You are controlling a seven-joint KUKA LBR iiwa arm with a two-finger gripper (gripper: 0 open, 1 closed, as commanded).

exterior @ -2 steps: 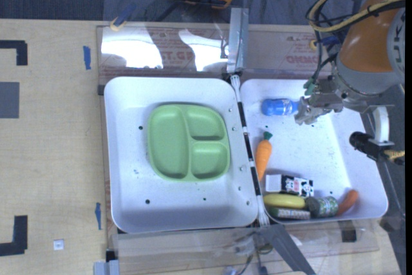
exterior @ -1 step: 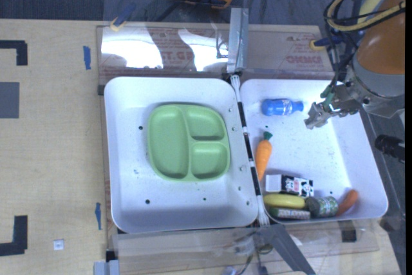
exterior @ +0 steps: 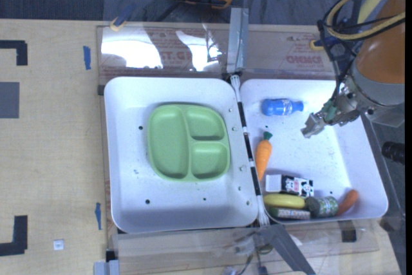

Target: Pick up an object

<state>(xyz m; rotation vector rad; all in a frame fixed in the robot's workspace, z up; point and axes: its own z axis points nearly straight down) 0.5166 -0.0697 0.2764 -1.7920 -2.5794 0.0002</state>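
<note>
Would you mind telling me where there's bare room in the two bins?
Right bin: bare floor between the blue bottle, carrot and right wall; its near edge is crowded. Left bin: a bare margin around the green plate.

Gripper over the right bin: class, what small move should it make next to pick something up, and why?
Probably shift left and lower toward the blue bottle. The gripper hangs above bare bin floor, holding nothing, and the bottle is nearest and lies apart from other things.
</note>
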